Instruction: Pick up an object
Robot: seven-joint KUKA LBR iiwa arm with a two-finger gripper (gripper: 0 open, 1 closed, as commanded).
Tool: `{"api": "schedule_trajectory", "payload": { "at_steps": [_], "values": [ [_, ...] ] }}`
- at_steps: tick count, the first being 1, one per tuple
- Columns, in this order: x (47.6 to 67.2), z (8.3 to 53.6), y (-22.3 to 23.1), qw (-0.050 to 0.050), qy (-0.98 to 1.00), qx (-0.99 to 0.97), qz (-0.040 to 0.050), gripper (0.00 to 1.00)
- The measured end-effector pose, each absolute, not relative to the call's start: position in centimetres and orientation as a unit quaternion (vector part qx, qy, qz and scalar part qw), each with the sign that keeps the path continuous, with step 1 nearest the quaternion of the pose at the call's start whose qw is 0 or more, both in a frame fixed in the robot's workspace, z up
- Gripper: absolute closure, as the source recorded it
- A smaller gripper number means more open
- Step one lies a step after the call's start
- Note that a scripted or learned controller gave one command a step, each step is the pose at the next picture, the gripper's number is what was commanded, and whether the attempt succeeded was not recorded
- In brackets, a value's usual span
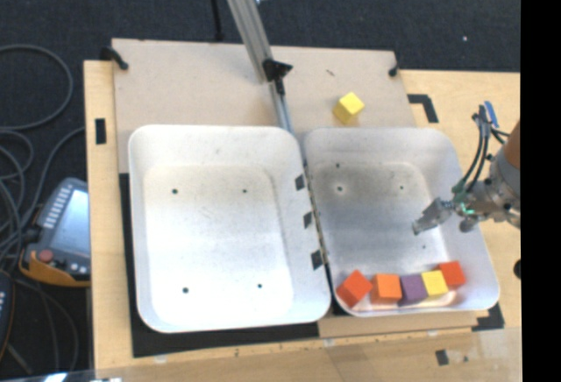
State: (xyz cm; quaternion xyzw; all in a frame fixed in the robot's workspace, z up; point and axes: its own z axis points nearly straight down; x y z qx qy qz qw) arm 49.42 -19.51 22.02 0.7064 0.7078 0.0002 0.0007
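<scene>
Even bright overhead light, soft shadows, slightly blurry, low resolution

You're looking at a robotics lab: 2 white bins (pixel 219 139) on a plywood bench (pixel 245 74), loose cables (pixel 35 109), a teach pendant (pixel 63 231).

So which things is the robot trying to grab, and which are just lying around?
For the job: the claw; the five small blocks in the right white bin: two orange, purple, yellow, red.

Lying about: yellow block on the board; left white bin; grey handheld controller.
</scene>
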Motion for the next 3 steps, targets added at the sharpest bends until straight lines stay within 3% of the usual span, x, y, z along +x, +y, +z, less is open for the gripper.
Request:
{"api": "schedule_trajectory", "payload": {
  "at_steps": [1, 2, 3],
  "values": [
    [53.3, 25.1, -9.4, 0.001, 0.711, 0.703, 0.0023, 0.0],
    [53.1, 27.1, -10.3, 0.002, 0.708, 0.706, 0.001, 0.0],
    [49.0, 21.6, -5.7, -0.003, 0.71, 0.705, -0.0016, 0.0]
  ]
}}
